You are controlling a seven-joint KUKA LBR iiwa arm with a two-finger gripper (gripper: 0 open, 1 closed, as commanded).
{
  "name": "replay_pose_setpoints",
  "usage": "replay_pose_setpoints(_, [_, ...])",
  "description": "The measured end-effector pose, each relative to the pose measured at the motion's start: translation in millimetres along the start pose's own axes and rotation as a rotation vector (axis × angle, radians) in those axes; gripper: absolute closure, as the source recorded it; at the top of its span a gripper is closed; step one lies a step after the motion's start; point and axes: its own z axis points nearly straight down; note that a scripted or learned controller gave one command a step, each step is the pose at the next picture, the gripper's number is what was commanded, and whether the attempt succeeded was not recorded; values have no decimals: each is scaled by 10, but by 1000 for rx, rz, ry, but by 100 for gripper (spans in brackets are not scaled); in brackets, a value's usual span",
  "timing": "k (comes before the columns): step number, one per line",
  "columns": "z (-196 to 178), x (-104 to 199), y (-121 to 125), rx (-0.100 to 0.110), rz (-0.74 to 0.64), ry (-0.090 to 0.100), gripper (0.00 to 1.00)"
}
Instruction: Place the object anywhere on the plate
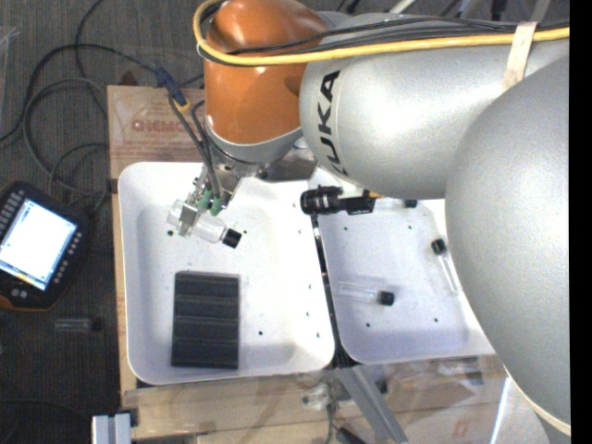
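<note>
The plate [205, 320] is a dark, ribbed rectangular slab lying flat in the near part of the left bin [277, 276], its long side running toward the far wall. A small clear vial [215, 233] with a black cap sits just beyond the plate's far edge, at the end effector [190, 217], tilted, cap pointing right.
</note>
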Motion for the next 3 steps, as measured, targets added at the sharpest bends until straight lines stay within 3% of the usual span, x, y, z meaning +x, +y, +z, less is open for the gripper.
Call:
replay_pose_setpoints(1, [898, -195, 189, 2, -37, 2, 100])
replay_pose_setpoints(2, [1712, -99, 150, -6, 121, 0, 100])
replay_pose_setpoints(3, [667, -667, 361, -3, -259, -2, 100])
